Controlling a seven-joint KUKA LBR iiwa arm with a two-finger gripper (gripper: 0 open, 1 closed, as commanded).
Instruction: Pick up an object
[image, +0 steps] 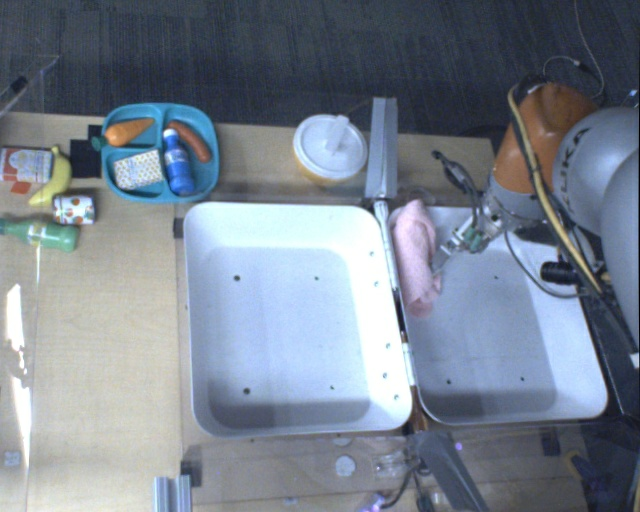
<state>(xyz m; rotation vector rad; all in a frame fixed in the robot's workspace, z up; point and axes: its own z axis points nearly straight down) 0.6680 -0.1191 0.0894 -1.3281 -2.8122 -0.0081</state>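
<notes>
A pink rolled cloth (414, 256) lies along the left wall of the right bin (520, 390), leaning on the divider between the bins. My gripper (450, 250) reaches down from the upper right, and its tip sits right against the cloth's right side. The grey arm with its orange band (535, 140) hangs over the right bin's far right corner. The contact point is too small to make out.
The left bin (290, 400) lies beside the right one. Behind the bins stand a yellow cup with a white lid (330, 148) and a blue divided tray of toy food (160, 152). A banana (52, 178), a can and a green bottle lie at far left. Cables run along the right bin's right side.
</notes>
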